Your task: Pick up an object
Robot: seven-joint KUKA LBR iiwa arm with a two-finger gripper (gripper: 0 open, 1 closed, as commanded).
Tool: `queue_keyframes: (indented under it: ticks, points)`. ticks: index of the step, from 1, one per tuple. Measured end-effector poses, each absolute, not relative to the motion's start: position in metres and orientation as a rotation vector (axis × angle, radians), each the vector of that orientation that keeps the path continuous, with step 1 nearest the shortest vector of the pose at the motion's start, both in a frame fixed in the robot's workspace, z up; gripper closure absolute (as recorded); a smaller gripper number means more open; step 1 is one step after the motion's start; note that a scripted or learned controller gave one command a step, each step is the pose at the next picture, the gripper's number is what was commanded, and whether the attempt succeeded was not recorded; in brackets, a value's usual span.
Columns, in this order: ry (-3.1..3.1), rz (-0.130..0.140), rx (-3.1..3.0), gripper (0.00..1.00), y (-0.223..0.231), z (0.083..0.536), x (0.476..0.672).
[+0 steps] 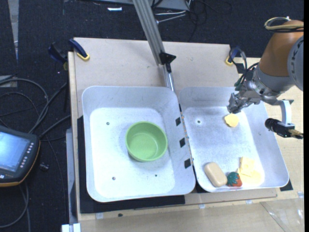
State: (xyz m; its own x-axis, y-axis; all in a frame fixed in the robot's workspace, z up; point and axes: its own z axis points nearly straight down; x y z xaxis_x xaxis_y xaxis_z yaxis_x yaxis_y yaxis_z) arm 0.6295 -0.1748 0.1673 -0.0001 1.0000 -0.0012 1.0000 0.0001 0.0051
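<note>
Pale table (120,66) carrying two white bins side by side.

The left bin (96,105) and the right bin (207,100) are sitting directly on the tan table top, their inner edges touching at the middle, joined there by small dark clips (184,141). A dark mat (130,203) is showing under the bins' near edge. Blue-and-yellow clamps are gripping the table's far corners, one at the far left (77,48) and one at the far right (234,55).
</note>
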Motion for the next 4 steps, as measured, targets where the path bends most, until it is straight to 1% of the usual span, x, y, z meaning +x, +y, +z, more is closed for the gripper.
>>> queue_keyframes:
  ticks: [1,3,4]
  points:
    - [2.219,0.004,2.219,1.00,-0.175,0.211,0.630]
    - [2.226,0.002,2.217,1.00,-0.080,0.235,0.641]
    - [2.227,0.001,2.217,1.00,-0.030,0.232,0.640]
